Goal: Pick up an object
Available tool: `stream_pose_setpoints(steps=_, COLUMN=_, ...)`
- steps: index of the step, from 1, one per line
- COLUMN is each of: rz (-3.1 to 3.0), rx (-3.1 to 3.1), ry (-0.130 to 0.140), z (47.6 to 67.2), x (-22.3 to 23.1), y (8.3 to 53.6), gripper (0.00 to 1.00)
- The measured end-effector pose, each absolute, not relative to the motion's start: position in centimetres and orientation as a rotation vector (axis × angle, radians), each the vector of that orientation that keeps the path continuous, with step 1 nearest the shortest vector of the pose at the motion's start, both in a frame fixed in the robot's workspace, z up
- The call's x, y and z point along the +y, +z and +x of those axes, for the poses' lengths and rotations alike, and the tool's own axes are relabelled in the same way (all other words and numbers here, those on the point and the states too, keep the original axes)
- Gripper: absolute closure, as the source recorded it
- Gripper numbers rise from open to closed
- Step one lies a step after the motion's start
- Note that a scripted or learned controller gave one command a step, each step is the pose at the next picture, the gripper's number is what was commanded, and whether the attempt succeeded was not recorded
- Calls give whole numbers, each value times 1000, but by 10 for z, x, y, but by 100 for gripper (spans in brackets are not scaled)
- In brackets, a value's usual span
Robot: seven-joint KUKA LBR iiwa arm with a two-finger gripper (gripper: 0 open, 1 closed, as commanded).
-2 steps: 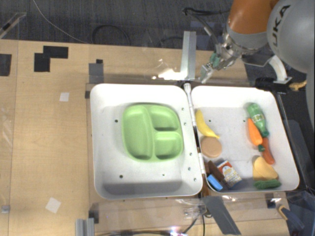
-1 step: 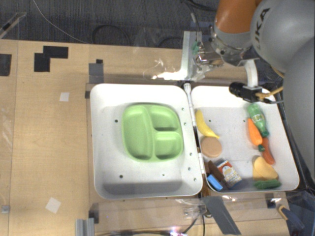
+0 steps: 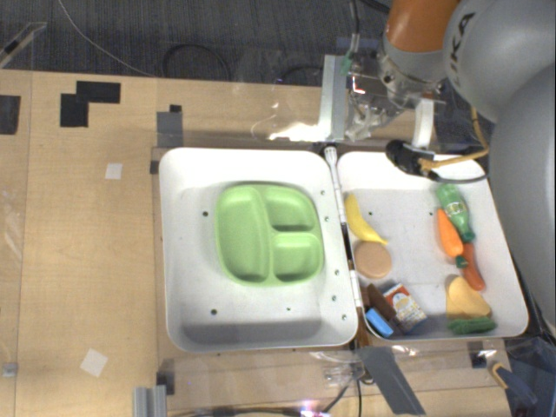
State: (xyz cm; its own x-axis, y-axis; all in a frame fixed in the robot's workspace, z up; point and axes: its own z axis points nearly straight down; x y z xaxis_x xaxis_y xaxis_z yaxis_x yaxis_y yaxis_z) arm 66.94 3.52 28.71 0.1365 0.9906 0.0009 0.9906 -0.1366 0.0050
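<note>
My gripper (image 3: 372, 115) hangs over the back rim where the two white bins meet, above and behind everything in them, with nothing seen in it. The right bin (image 3: 408, 207) holds a yellow banana (image 3: 360, 220) near its left wall. A tan round disc (image 3: 374, 261) lies just below the banana. A green bottle (image 3: 453, 207) and an orange carrot (image 3: 448, 233) lie by the right wall. A yellow wedge (image 3: 466, 299) rests in the front right corner, and a small printed carton (image 3: 405, 307) and a blue piece (image 3: 378, 322) lie at the front left.
The left bin (image 3: 187, 259) carries a green divided plate (image 3: 268, 233) in its middle. A metal divider rail (image 3: 340, 224) runs between the bins. The grey arm with its orange band (image 3: 421, 11) fills the upper right. Black marks sit on the wooden bench at far left.
</note>
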Motion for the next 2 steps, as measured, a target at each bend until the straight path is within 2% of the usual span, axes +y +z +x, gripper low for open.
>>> stream_pose_setpoints(steps=1, rz=2216, rx=2219, ry=5, z=654, x=-50, y=303, gripper=100)
stream_pose_setpoints(steps=2, rz=2307, rx=2136, ry=0, z=625, x=12, y=236, gripper=100)
